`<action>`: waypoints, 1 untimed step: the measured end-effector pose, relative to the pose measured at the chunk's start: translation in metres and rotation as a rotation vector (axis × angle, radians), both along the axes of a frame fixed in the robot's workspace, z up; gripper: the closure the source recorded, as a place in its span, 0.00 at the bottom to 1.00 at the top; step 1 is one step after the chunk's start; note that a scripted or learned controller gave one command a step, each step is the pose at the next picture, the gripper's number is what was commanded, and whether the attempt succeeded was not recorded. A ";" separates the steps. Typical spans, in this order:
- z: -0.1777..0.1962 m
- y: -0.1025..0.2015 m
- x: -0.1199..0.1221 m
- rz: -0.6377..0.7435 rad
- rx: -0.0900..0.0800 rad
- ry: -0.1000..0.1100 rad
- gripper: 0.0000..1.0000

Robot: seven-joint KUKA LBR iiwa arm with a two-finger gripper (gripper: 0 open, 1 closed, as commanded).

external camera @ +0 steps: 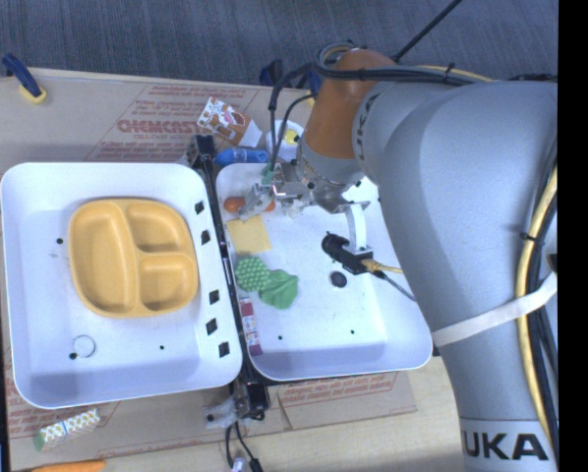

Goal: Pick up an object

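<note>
Where pincer (274, 193) hangs, yellow block (249, 234) just below.

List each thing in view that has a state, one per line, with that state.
Yellow tray: upright, lying flat in the left bin, its compartments bare.
Yellow block: flat on the right bin floor, near the divider.
Green toy: lying on the floor of the right bin, untouched.
Gripper: low over the right bin's far corner, holding nothing visible.

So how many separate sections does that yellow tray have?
3. The yellow tray in the left bin has one long section on its left side and two smaller ones stacked on its right.
</note>
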State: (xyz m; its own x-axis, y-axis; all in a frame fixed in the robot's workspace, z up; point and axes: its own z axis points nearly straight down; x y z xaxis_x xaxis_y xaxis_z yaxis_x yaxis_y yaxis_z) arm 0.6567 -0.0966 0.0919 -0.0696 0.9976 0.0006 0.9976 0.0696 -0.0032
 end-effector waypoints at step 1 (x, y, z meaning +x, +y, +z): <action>0.010 0.000 0.000 0.004 0.000 0.002 1.00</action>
